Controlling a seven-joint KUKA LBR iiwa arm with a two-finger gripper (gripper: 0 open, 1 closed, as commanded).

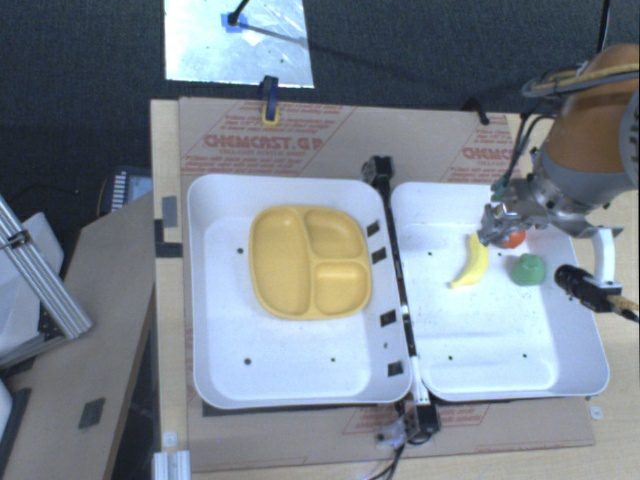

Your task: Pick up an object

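A yellow banana point(470, 263) lies in the right bin point(500, 358), tilted, its upper end near the gripper. Beside it to the right sits a small green object point(527, 268), and a bit of a red-orange object point(514, 237) peeks out under the gripper. My gripper point(497, 224) hangs low over the right bin's back part, just above the banana's top end and the red-orange object. The wrist hides its fingertips.
The left bin point(215, 368) holds a yellow divided plate point(308, 261). A black clamp rail point(392, 268) runs between the bins. The grey and orange arm point(590, 138) reaches in from the right; a black part point(585, 286) sticks out by the right bin's rim.
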